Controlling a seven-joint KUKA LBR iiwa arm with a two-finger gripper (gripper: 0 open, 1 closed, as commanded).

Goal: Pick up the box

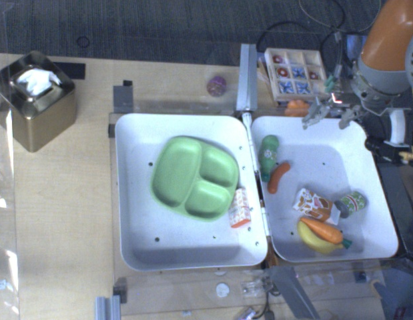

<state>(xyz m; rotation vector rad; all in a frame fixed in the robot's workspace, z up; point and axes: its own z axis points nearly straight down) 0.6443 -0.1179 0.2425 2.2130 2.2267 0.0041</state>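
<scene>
The box [240,208], a small white carton with red print, sits in the left bin [129,179], near that bin's right wall and toward its near right corner. It leans against the right edge of the green divided plate [195,177], so it looks tilted rather than flat on the bin floor, though how steeply is hard to tell.

The gripper [330,112] hangs over the far edge of the right bin [379,199], near that bin's far wall, well apart from the box. Its jaws look spread, with nothing between them.

The right bin carries a green vegetable [269,149] and a sausage [279,177] near its left wall, and a printed packet [313,205], a small can [353,203], a carrot [321,230] and a banana [316,241] toward its near right corner. On the desk beyond the bins lies a tray of blue and red tiles [294,72].

The box is likely light, thin cardboard: stiff enough to hold, but it would dent under a hard squeeze, and its glossy faces may slip. The best hold is probably across its narrow width, on the two long sides. The plate on one side and the bin wall on the other leave little room, so the jaws may have to come down along its length.
</scene>
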